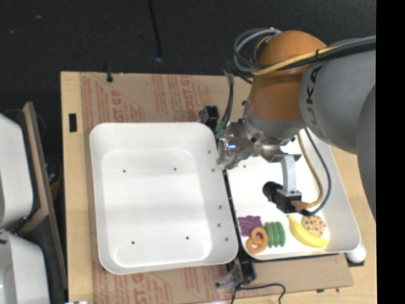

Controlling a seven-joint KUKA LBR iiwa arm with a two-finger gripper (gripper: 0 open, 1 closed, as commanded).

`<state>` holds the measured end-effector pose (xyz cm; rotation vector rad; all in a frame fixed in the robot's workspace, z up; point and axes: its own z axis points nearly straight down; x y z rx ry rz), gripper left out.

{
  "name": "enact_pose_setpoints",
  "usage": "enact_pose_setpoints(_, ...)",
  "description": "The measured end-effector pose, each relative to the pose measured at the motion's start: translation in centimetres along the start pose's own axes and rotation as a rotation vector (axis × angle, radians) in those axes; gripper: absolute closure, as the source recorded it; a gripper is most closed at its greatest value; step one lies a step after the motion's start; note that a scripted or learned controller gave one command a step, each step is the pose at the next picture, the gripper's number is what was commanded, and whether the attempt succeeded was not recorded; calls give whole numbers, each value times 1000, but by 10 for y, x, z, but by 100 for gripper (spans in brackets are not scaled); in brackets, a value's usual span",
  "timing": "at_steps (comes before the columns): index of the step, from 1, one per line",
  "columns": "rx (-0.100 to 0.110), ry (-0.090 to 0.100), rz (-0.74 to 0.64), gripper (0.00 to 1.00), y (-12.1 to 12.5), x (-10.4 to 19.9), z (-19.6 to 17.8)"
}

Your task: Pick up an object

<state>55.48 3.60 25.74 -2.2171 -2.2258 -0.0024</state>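
Looks like a robotics lab setup: a KUKA arm (329, 87) is hanging over two white bins (158, 195) sitting on a cardboard-covered bench (145, 97), cables trailing around.

A cardboard sheet (145, 97) with red print covered the desk (74, 189) under both bins. The left white bin (107, 233) lay toward the desk's left edge. A black cable (154, 24) ran across the dark floor beyond the far edge.

Partial white letters "UK" on the grey arm (335, 100), red repeated print on the cardboard sheet (145, 97), illegible
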Motion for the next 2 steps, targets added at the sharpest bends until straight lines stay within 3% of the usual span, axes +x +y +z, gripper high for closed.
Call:
enact_pose_setpoints(1,2,-1,0,100,-18,52,23)
enact_pose_setpoints(2,0,-1,4,0,-18,50,22)
